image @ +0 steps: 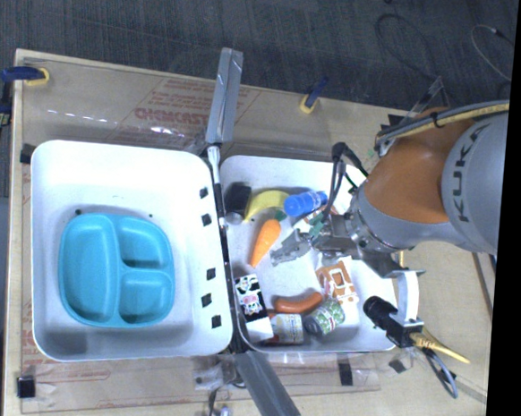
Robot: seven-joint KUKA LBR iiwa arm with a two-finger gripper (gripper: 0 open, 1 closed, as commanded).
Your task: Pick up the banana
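The yellow banana (265, 201) lies at the back of the right bin (384, 343), curved, between a black object (238, 196) and a blue bottle (304, 202). An orange carrot (264, 239) lies just in front of it. My gripper (292, 243) hangs low over the middle of the right bin, just right of the carrot and in front of the blue bottle, a short way from the banana. Nothing shows in its grasp. The grey arm with its orange band (415, 183) covers the right part of the bin.
The right bin also holds a reddish sausage (296, 301), a green can (328, 317), a small bottle (287, 327), a black-and-white box (250, 296) and an orange-white packet (337, 283). A blue divided plate (117, 268) lies in the left bin (57, 164).
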